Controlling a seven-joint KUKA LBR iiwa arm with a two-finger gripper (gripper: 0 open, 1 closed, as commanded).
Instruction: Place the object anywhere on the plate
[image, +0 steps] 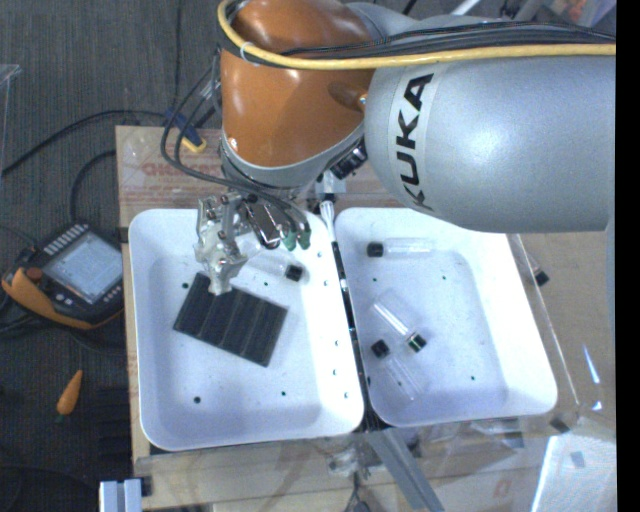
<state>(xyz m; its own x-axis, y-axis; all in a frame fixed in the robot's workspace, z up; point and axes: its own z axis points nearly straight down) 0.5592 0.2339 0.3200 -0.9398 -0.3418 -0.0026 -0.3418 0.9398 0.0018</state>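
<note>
Plate (232, 325) lies just under the end effector (218, 268), in the left bin (150, 400).
Whether the end effector holds anything cannot be told; a small dark piece (294, 272) to its right could be missed or dropped short.

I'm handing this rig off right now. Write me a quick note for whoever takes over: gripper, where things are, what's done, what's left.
Gripper: hangs over the left bin, at the upper left corner of the dark ribbed plate. I can't tell whether anything is between its tips.
Plate: lies flat in the left bin, nothing resting on it.
Objects: clear tubes with black caps lie in the right bin; one small black cap sits in the left bin beside the plate.
Done: nothing placed yet.
Left: get an object onto the plate.
</note>
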